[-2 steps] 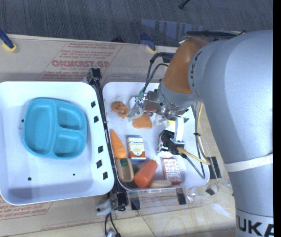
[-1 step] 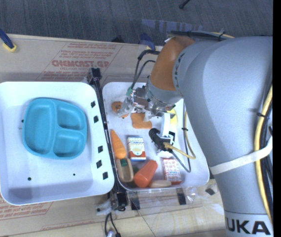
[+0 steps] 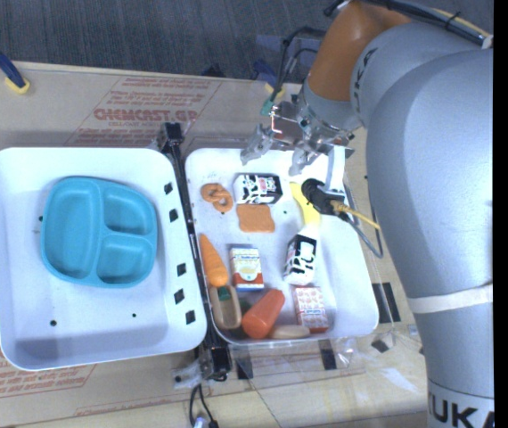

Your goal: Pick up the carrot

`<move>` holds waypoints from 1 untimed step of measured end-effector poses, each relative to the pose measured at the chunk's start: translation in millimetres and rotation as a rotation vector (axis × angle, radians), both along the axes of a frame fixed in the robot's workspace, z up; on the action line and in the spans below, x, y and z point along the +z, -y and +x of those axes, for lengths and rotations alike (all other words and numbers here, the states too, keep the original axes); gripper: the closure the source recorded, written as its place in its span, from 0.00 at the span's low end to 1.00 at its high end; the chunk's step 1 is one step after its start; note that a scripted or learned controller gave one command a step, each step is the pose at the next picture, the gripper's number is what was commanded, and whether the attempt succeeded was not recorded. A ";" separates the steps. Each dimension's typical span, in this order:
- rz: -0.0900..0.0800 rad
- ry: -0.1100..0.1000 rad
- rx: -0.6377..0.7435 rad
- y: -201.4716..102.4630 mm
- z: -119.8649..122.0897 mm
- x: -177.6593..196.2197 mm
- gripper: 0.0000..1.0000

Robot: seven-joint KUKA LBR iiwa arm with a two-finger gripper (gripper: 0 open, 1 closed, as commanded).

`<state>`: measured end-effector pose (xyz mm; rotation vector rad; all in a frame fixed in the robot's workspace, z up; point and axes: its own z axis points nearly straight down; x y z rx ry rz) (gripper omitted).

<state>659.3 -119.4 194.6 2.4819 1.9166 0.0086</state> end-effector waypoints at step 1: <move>0.000 -0.001 -0.049 12.5 -0.9 87.2 0.00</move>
